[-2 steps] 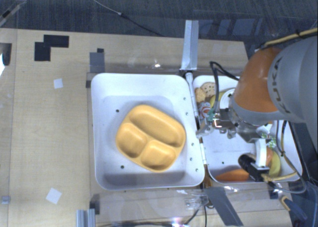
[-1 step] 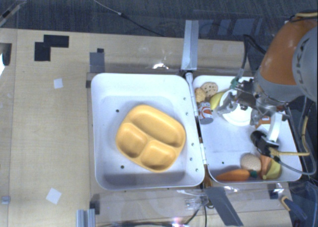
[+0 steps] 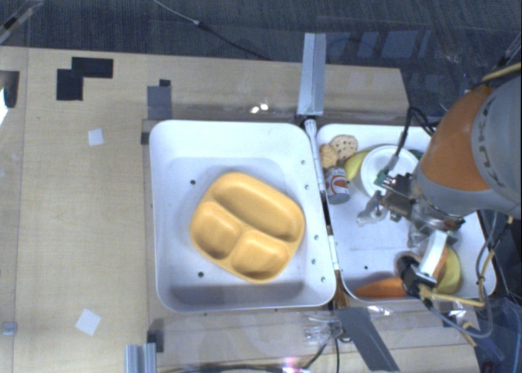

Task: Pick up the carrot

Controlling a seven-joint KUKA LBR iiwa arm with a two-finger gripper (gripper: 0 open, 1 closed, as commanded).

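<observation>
The carrot is orange and lies flat along the near wall of the right bin, partly behind the arm's wrist parts. My gripper hangs over the middle of that bin, pointing left, well above the carrot in the view and apart from it. Nothing shows between its tips.
The right bin also holds cookies, a small can, a white plate with a yellow-green fruit beside it, and a banana at the near right. A yellow divided plate lies in the left bin.
</observation>
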